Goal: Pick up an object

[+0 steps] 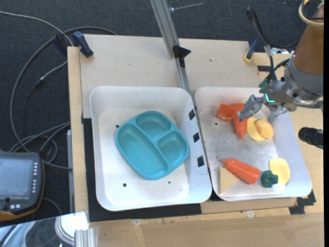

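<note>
The right bin point(293, 138) holds several toy foods. An orange piece point(227, 111) and an orange carrot-like stick point(240, 128) lie at its upper left, beside a yellow corn cob point(260, 129). Near the front lie an orange bottle shape point(241, 170), a tan wedge point(225, 179), a green broccoli point(269, 178) and a yellow disc point(280, 168). My gripper point(264, 109) hangs just above the corn cob and the orange stick, open, its fingers spread with nothing between them.
The left bin point(103, 112) holds a blue divided plate point(151, 144). A metal pole point(167, 24) slants down to the gap between the bins. Cables and a screen lie off the bench to the left.
</note>
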Available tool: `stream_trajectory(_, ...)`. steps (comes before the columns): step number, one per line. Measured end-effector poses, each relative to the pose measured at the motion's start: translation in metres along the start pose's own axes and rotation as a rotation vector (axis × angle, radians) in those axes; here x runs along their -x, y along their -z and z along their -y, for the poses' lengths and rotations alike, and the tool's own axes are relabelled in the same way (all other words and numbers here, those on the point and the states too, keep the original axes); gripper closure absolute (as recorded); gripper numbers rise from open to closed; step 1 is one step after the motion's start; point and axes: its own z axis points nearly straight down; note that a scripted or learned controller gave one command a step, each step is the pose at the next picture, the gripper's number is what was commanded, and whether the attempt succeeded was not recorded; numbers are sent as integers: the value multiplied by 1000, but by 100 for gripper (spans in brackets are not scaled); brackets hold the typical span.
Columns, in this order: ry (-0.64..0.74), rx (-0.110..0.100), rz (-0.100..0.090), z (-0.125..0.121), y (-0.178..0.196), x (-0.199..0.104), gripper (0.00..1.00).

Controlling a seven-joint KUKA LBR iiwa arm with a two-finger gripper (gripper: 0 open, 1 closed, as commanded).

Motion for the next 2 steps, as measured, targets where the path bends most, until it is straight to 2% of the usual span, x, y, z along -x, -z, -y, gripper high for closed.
stream_trajectory(1, 0, 3, 0, 0, 1, 0, 0)
stream_trajectory(2, -1, -7, 0, -2, -61, 4, 0)
